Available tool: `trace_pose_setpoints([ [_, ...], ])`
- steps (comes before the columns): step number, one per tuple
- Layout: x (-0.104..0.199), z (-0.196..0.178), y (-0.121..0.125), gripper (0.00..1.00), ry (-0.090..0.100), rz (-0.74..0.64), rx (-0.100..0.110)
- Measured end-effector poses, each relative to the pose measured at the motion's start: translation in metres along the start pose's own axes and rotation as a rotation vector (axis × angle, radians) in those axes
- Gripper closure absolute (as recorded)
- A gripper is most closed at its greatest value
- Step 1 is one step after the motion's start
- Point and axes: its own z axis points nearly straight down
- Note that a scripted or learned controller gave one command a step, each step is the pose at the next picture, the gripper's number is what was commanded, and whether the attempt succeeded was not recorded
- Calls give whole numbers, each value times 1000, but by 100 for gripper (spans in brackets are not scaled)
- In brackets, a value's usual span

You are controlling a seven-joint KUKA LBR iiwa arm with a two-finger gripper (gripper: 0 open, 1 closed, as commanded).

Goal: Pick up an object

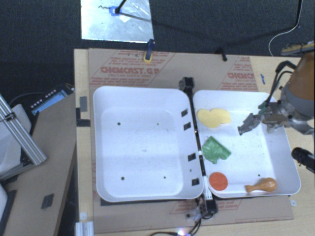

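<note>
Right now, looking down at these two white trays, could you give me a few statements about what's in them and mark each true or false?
1. The yellow object lies in the right bin. True.
2. The green object sits in the left bin. False: it is in the right bin.
3. The gripper is over the right bin. True.
4. The orange disc lies on top of the tan pear-shaped object. False: they lie apart.

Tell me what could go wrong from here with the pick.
1. The gripper hangs over bare floor of the right bin, between items, so a straight descent may grab nothing.
2. The orange disc and the drumstick lie close to the bin walls, which could block a grasp there.
</note>
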Motion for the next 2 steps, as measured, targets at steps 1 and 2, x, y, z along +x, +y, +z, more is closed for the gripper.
trace_pose_setpoints([
  [1, 0, -11, 1, 100, 0, -3, -3],
  [2, 9, -126, 18, 100, -2, -4, -14],
])
